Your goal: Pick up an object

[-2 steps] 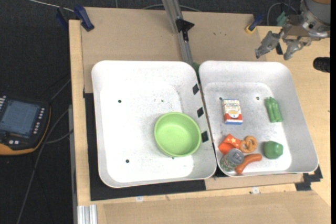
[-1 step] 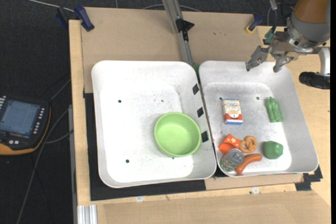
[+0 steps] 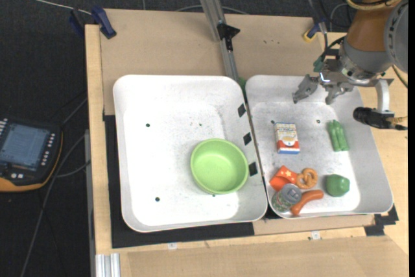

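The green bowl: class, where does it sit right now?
The green bowl sits in the left bin, toward its lower right corner, close to the edge shared with the right bin.

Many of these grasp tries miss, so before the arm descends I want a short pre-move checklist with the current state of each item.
1. Tool over the right bin: ok.
2. Tool fingers spread: ok, open.
3. Nothing between the fingers: ok.
4. Tool directly above a target: not ok; the carton lies below it in the image.
5. Carton free of neighbours: ok.
6. Green bowl out of the way in the left bin: ok.
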`<state>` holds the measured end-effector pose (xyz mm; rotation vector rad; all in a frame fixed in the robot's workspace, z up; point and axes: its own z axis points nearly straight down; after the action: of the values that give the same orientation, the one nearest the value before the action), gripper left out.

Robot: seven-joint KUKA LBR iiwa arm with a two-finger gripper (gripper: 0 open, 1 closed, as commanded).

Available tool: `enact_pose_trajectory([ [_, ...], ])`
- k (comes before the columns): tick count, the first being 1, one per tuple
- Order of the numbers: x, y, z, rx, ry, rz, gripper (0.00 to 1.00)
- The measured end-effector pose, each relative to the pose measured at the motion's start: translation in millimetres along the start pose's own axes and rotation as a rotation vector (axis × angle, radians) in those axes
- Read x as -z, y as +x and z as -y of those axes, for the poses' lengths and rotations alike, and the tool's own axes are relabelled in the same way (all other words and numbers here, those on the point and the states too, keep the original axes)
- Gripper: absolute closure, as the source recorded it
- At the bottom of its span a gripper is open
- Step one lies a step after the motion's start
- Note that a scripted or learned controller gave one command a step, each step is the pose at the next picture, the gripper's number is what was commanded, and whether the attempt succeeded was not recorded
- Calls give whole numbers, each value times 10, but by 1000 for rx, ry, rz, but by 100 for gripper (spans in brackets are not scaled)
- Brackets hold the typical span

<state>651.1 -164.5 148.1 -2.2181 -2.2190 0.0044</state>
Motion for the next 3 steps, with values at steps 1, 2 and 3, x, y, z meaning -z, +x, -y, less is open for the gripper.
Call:
enact_pose_trajectory([
  [1, -527, 5, 8, 0, -1, 0, 0],
  [2, -386, 3, -10, 0, -7, 1, 100],
  [3, 224, 56, 25, 0, -11, 2, 100],
])
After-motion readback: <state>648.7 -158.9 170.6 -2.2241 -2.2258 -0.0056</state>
